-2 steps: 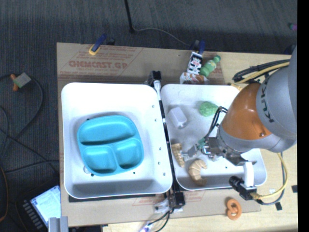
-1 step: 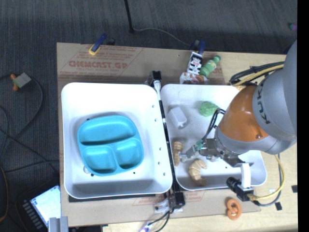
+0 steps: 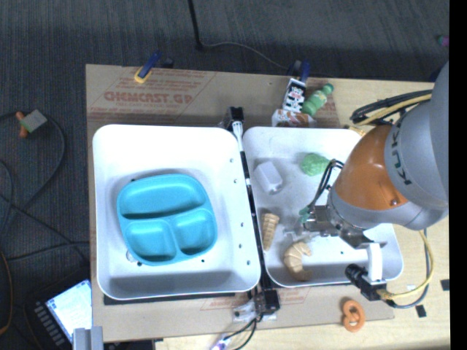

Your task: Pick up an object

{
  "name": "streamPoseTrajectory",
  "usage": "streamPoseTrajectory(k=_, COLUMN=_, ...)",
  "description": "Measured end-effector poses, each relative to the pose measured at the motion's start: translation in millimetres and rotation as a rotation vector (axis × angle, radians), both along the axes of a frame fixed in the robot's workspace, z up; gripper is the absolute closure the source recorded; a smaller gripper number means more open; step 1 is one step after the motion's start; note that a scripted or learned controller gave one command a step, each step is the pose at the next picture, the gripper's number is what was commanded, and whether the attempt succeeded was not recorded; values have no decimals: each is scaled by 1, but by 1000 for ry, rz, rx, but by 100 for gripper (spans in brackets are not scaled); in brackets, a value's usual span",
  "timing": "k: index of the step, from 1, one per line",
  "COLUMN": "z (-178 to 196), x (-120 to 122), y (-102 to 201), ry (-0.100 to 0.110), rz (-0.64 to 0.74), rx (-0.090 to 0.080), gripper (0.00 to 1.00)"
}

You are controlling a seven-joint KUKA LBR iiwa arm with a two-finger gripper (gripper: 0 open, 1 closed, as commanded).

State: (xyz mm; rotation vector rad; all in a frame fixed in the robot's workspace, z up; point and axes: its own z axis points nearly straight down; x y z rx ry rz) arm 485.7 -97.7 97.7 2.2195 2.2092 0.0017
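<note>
The right bin (image 3: pixel 387 265) holds a green lump (image 3: pixel 315 164) at the back, a pale translucent block (image 3: pixel 268 175), a ribbed cone (image 3: pixel 271 229) near the left wall and a tan croissant-shaped piece (image 3: pixel 297 256) at the front. My gripper (image 3: pixel 315 222) hangs low over the bin's middle, below the orange wrist band (image 3: pixel 368 175). It sits just right of the cone and just above the croissant-shaped piece. The arm's body hides the right part of the bin.
The left bin (image 3: pixel 109 144) carries a blue divided tray (image 3: pixel 167 218). Behind the right bin stand a small packet (image 3: pixel 292 102) and a green toy (image 3: pixel 317 99). An orange ring (image 3: pixel 353 314) lies on the bench in front. Cables trail at the right.
</note>
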Motion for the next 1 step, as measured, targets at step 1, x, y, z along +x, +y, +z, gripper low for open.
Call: streamPoseTrajectory(k=1, z=-10, x=-1, y=-112, ry=3, rz=2, rx=0, gripper=100)
